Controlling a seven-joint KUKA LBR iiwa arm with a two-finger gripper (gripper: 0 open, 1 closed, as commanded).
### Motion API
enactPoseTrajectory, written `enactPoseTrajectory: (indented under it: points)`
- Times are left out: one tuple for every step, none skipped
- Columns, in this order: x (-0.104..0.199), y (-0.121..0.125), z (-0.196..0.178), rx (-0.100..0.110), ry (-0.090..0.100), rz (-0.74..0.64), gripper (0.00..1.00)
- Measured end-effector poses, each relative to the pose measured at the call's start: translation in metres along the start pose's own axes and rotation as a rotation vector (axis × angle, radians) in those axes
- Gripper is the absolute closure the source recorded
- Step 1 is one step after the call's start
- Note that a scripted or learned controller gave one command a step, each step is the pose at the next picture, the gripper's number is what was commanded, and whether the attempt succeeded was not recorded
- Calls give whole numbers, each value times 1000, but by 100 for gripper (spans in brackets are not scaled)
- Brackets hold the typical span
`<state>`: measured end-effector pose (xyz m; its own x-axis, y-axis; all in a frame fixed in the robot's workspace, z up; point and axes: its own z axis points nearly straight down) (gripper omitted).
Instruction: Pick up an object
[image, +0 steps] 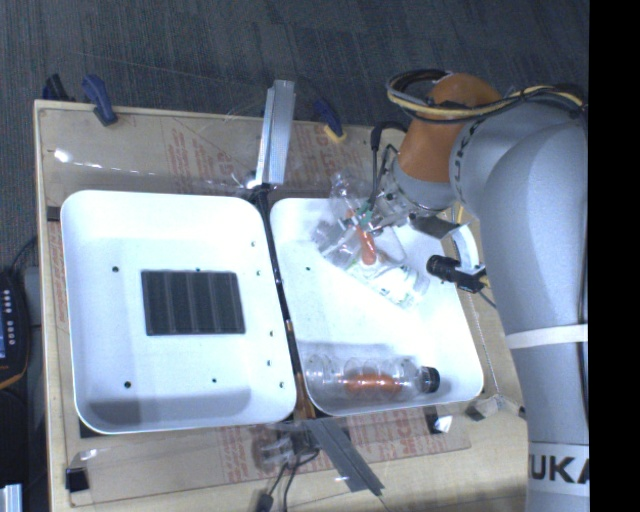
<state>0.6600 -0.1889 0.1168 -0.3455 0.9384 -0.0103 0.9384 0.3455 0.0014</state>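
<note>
Right bin (455, 345): clear plastic bottle (368, 377) lying flat at near wall, another clear item (368, 255) at far end under gripper (372, 218). Jaws' state: cannot tell. Bottle likely light, slick, rolls; best gripped across mid-body.

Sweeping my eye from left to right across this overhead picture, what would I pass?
Left bin → dark grate lying in it → right bin → clear bottle along that bin's near edge → grey arm at the right side.
</note>
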Motion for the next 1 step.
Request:
enactPoseTrajectory:
  points:
    - [67, 22, -81, 2, 10, -174, 100]
